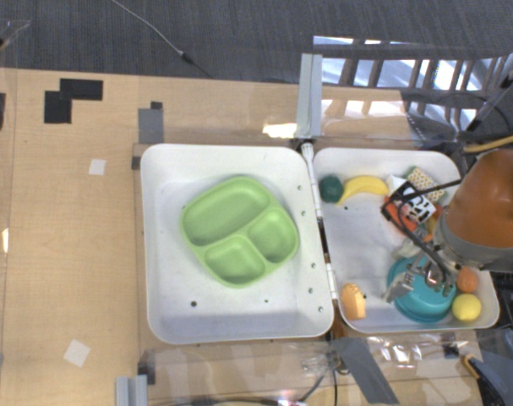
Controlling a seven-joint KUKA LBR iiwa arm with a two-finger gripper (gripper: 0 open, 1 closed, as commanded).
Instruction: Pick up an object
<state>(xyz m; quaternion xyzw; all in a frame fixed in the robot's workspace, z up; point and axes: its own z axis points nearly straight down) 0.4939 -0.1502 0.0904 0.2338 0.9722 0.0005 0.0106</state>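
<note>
Hovering low over the right bin (357,176), the fingers (412,277) sit just above a teal bowl-like dish (421,299) near that bin's front edge; metal parts of the wrist cross in front of them, so whether they are spread or closed cannot be told, and nothing can be seen clamped between them.

Any object will do for this task, and the teal dish is the nearest candidate — directly beneath the tool. My judgement is that a rim grasp would serve best: one finger inside the dish, one outside, closing across the wall rather than trying to span the whole body. The descent should be straight down, since the neighbours crowd in closely. A small orange ball (466,279) and a yellow ball (466,308) lie just beside the dish on its right, and a nudge from the outer finger could roll either one away or wedge it against the dish.

Further out, an orange rounded piece (353,300) rests near the bin's left front corner, a banana (363,188) and a dark green ball (330,188) lie near the back wall, and a red-and-black packet (406,210) sits behind the arm's wrist. These are well apart from the tool and should not interfere.

The left bin (167,311) holds a green divided plate (239,228), flat in the middle. Both bins rest on the pale wooden worktop (62,252) — a lift should clear the bin's rim before travelling
</note>
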